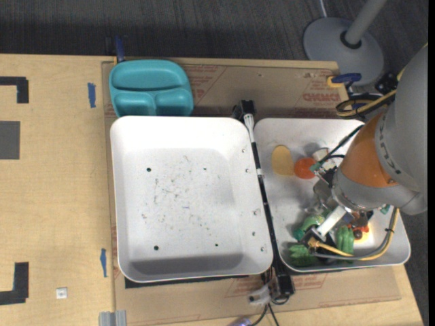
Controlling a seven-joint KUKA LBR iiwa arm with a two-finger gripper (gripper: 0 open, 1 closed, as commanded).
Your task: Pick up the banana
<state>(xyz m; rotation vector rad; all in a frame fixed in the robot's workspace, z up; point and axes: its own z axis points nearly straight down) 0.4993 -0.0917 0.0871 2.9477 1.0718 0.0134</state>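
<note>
Grey arm (408,114) with its orange band (367,161) reached in from the right and hung over the right bin (285,175). We saw the jaws (325,228) low in the near part of that bin, among a cluster of green items (306,240). We could not tell from this slanted view whether they were released or clenched, since the wrist and cabling covered them.

We noted a thin yellow curved shape (370,253) along the near right corner of the right bin, just beside the green items; we could not say whether it was the banana or a cable. A pale yellow rounded object (282,159) lay toward the far left of the same bin, with a small orange object (304,168) touching or just beside it.

We recorded the left bin (183,195) bearing only faint speckles on its floor. A teal divided tray (151,88) sat on the surface (54,182) just behind the left bin.
</note>
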